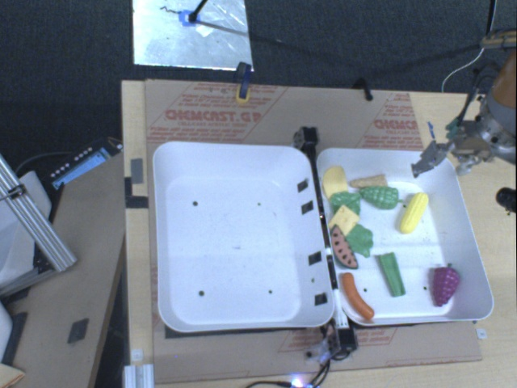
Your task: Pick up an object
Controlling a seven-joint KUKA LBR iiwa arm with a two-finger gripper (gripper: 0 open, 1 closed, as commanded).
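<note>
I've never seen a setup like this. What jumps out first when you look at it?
The bright toy food catches the eye first: a yellow corn cob, a purple bunch of grapes, a watermelon slice and green pieces, all in the right bin. Beside it lies the big left bin. The robot's gripper hangs over the right bin's far right corner.

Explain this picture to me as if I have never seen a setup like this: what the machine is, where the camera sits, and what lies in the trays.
One camera looks down at a slant on a bench with two shallow white trays. The left tray is beside the right tray, which holds toy food: a yellow corn cob, purple grapes, a watermelon slice, an orange carrot and green pieces. At the right edge is a robot arm; its tool hangs above the right tray's far corner, holding nothing.
</note>
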